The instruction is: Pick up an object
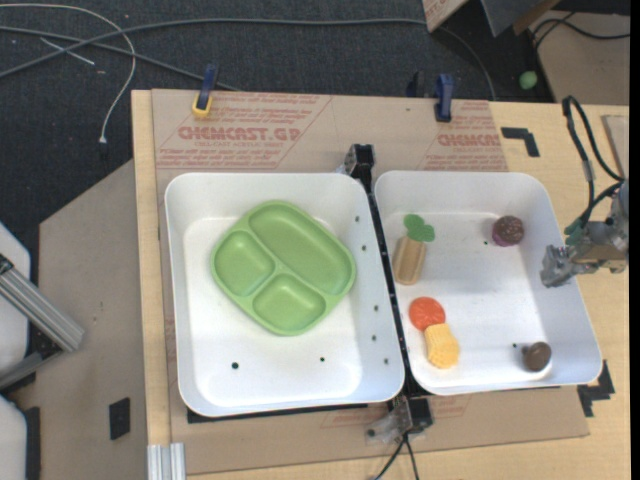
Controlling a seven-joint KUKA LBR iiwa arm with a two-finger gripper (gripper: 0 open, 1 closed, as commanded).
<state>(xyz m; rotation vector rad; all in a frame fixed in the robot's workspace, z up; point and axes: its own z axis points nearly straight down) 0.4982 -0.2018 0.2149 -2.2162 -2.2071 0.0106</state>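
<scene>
Currently, jaws [562,264]: seen at the right bin's [560,313] outer rim; spread cannot be told.
Targets: purple ball [508,230] and brown ball [537,355] lie nearest, inside.
Risk: round pieces may be nudged away; rim may be struck.

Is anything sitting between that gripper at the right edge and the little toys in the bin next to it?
Nothing visible blocks it. The gripper sits at the outer rim of the right bin, and bare white floor lies between it and the nearest pieces, the purple ball and the brown ball. The others lie along the far left wall.
</scene>
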